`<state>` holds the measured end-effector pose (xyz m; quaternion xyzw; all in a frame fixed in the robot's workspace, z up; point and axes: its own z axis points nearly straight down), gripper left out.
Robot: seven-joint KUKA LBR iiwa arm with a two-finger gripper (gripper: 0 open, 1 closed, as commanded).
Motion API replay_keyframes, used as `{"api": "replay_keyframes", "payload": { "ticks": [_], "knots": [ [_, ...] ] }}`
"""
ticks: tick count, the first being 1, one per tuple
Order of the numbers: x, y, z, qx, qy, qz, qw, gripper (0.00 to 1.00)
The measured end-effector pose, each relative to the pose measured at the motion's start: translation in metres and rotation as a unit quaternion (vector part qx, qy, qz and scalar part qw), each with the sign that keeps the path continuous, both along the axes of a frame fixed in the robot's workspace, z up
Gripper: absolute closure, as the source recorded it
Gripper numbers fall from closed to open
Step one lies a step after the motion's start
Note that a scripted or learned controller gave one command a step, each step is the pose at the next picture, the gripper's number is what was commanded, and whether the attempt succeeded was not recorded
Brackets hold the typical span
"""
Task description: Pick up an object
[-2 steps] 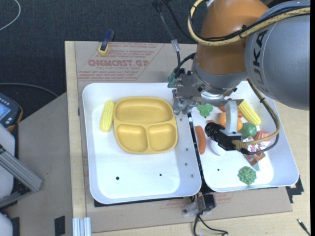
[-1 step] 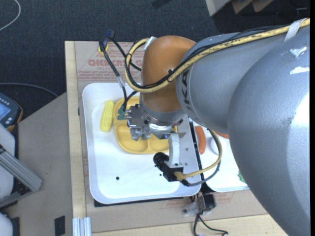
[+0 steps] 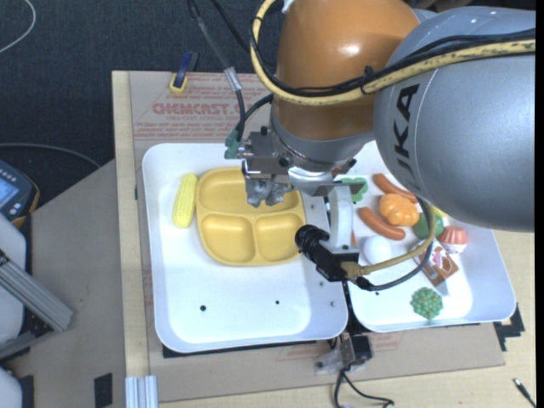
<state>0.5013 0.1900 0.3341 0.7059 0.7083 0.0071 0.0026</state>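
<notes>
No object is picked out yet. Candidates: a corn cob (image 3: 184,201) lying along the left edge of a yellow tray (image 3: 242,228) in the left bin (image 3: 170,304); in the right bin (image 3: 476,308), a sausage (image 3: 381,222), a second sausage (image 3: 393,185), an orange piece (image 3: 399,209), a white egg-like item (image 3: 376,248), a green broccoli-like piece (image 3: 427,302) and a small red-and-white item (image 3: 453,237).

Tool (image 3: 267,195) is low over the tray's upper compartment, at or near its floor. Fingers look close together, nothing visible between them; contact with the tray cannot be told from this angle. The arm's bulk hides part of the right bin.

Judged step: descent/probe over the tray, no grasp made. The tool is well clear of the corn and of the right-bin items.

Next move, as I read it: lift, open, re-centre over a graspable item. Corn is nearest, to the tool's left; it would want the fingers straddling its narrow width. The tray rim is a poor target, being wide and shallow.
</notes>
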Motion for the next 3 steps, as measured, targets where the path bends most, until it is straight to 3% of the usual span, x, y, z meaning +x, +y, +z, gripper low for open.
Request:
{"api": "replay_keyframes", "payload": {
  "ticks": [1, 3],
  "knots": [
    [-0.022, -0.037, 0.071, -0.0015, 0.002, -0.003, 1.0, 1.0],
    [-0.021, -0.034, 0.087, -0.0032, 0.003, 0.0, 1.0, 1.0]
  ]
}}
